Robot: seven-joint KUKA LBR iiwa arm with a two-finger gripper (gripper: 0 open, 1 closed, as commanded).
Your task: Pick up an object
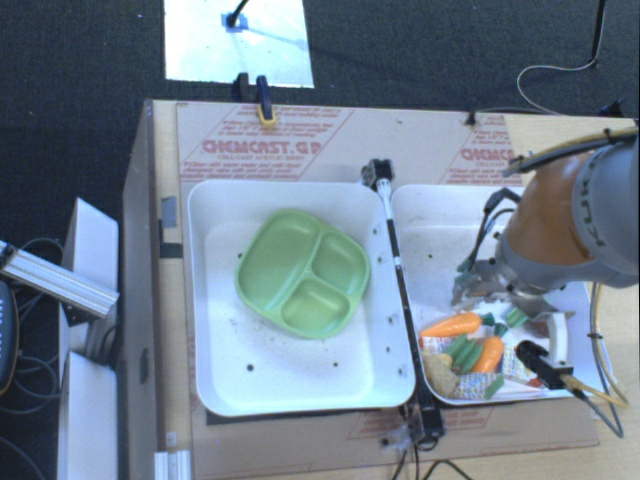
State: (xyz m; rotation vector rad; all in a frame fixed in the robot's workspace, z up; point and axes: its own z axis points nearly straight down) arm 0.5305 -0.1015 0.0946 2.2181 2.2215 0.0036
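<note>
Two white bins sit side by side: the left bin holds a green divided plate, while the gripper, jaw state indiscernible, hangs above the right bin's toy carrots.

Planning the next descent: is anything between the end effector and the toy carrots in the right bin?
Nothing visible. The end effector sits low in the right bin, just above-left of the orange carrots, with bare bin floor between.
</note>
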